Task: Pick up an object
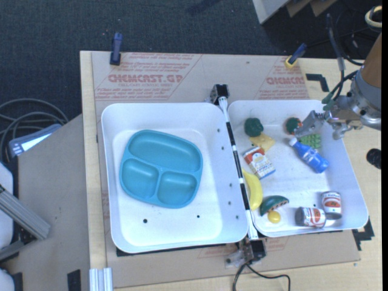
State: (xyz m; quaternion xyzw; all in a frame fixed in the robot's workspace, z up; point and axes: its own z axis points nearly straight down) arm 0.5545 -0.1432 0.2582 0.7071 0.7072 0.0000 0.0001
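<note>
The right bin (348, 162) holds several small items. A blue bottle (309, 155) lies tilted near its middle, with a green studded piece (313, 140) just behind it. A dark green ball (253, 126) and a smaller green piece (293, 125) sit at the back. A yellow item (264, 142), a small red and white carton (258, 162), a banana (254, 190), a watermelon slice (274, 203) and two cans (311, 216) (331, 202) lie nearer the front. My gripper (325, 126) hangs over the bin's back right, above the studded piece. It is open, with nothing between its fingers.
The left bin (115, 180) holds a blue divided plate (160, 168). A black and white divider (233, 156) runs between the bins. Cables and the arm's wrist (367, 99) crowd the right edge. Clamps (115, 47) (295, 56) stand on the cardboard-covered bench behind.
</note>
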